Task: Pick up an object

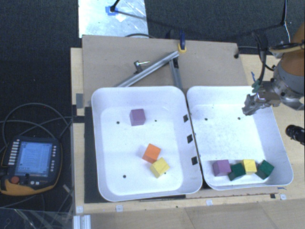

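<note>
The arm [290, 75] reaches in from 3 o'clock, its grey wrist angled down and toward 9 o'clock, so that the gripper [249, 106] hangs over the upper right part of the right bin [228, 128]. Whether the gripper is spread wide or drawn narrow cannot be told from this slanted view, and nothing shows between its tips.

The blocks are near-cubes with no clear long axis. In the right bin, a row lies along the lower rim, at about 6 o'clock from the gripper and well apart from it: a purple block [221, 167], a dark green block [236, 171] touching it, a yellow block [249, 165] just beside that, and a second green block [265, 168] at the 3 o'clock end, turned cornerwise.

In the left bin [109, 142], toward 8 o'clock from the gripper, an orange block [152, 152] sits turned diagonally with a yellow cube [160, 167] touching its 5 o'clock corner, also tilted. A purple cube [137, 117] stands alone at 11 o'clock from them, square to the bin.

Both bins rest on the counter [209, 56].
</note>
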`<act>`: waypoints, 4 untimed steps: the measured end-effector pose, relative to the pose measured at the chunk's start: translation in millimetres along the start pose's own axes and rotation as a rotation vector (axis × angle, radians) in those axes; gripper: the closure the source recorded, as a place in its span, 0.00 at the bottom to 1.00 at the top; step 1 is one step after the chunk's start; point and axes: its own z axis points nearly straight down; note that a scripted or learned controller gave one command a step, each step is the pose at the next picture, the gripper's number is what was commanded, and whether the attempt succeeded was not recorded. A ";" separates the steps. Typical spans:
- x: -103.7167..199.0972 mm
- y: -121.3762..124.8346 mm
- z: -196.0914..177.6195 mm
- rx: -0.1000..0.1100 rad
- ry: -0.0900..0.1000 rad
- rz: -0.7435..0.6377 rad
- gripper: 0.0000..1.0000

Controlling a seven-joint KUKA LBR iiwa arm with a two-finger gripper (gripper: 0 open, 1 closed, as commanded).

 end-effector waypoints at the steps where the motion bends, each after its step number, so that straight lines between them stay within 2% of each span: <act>1: 51.4 -9.5 -1.4 0.000 0.001 -0.001 1.00; 2: 113.0 -8.4 3.1 0.000 0.001 -0.002 1.00; 4: 215.4 -24.6 8.7 0.001 0.001 0.000 1.00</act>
